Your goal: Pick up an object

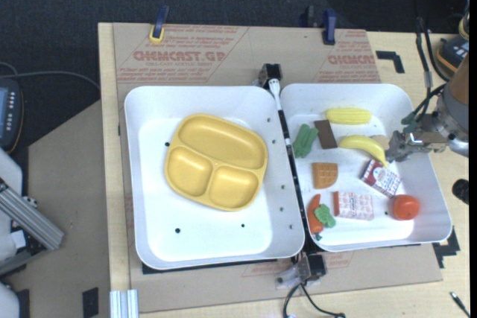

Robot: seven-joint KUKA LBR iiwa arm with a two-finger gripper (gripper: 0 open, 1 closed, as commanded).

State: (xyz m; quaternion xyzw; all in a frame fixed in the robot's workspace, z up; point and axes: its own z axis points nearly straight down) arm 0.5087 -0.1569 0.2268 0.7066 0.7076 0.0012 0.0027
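Note:
The right bin (417, 104) holds several toy foods. A yellow corn cob (348, 115) lies at the back, with a banana (363, 147) in front of it. A green vegetable (304, 139) and a brown block (325, 133) lie to the left. An orange waffle piece (324, 174), a red-and-green pepper (320, 214), a red-and-white packet (352, 205), a second packet (381, 179) and a red tomato (405, 208) fill the front. My gripper (396, 147) hangs low at the banana's right end, just above the second packet.
The left bin (145, 160) carries a yellow divided plate (215, 161). The arm comes in over the right bin's right wall. Clamps sit at the bench's back edge and cables run along the right.

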